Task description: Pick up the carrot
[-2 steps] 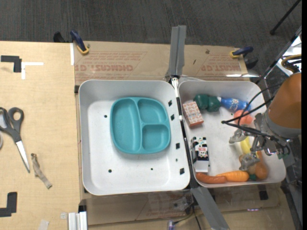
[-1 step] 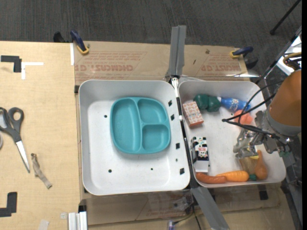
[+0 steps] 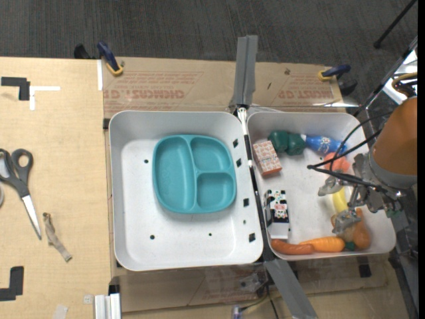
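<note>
the gripper hovers just above the carrot at the right bin's near wall, finger state unclear; next comes lowering to straddle it.

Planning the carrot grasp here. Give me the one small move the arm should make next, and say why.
Probably a short shift toward the near wall of the right bin, then down. The carrot lies flat along that wall, with an orange-red piece touching its left end. The gripper sits a little beyond the carrot's right end, not yet centred over it.
</note>
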Controlling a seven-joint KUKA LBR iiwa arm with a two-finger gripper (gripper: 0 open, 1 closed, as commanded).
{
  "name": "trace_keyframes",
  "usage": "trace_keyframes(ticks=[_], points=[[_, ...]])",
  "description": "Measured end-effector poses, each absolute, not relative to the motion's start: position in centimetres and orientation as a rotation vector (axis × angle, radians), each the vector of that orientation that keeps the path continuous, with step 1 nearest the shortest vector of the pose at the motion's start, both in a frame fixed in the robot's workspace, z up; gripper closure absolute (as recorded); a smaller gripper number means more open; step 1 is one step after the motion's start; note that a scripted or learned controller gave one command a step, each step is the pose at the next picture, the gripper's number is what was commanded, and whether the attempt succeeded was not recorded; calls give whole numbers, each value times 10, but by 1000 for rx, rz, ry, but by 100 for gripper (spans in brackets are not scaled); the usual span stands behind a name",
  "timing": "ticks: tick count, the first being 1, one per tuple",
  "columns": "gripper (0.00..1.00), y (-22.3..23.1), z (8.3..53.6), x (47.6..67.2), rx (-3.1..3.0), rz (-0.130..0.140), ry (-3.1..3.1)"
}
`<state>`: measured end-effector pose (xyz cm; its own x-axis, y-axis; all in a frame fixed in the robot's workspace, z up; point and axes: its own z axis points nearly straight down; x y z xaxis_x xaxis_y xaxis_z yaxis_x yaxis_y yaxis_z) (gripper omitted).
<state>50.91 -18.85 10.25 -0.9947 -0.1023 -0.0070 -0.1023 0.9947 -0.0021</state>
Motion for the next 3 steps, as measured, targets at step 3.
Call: trace_keyframes(ticks=[3], points=[[0, -222, 92, 485, 522, 0, 3095]])
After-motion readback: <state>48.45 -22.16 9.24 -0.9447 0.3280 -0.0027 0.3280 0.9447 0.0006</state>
